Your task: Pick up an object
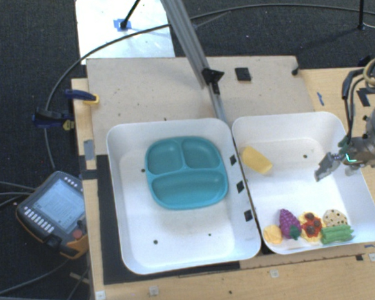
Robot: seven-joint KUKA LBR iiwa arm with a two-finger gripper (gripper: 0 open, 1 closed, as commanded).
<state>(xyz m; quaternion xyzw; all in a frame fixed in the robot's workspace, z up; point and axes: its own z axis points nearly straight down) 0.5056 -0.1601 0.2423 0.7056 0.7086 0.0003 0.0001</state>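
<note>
Resting in the left bin (137, 247), a teal divided plate (186, 172); the right bin (302, 134) holds a yellow block (256, 160) and, along its near edge, toy foods (308, 226). Gripper (324, 166) at right, finger state indiscernible.

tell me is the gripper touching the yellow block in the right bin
Apart. The camera view shows bare white bin floor between the gripper near the right bin's right wall and the yellow block near its left wall.

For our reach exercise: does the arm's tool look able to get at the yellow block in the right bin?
Probably yes. The tool hovers over the right bin, and the yellow block lies alone on bare floor, apart from the toy food clustered at the near edge.
</note>
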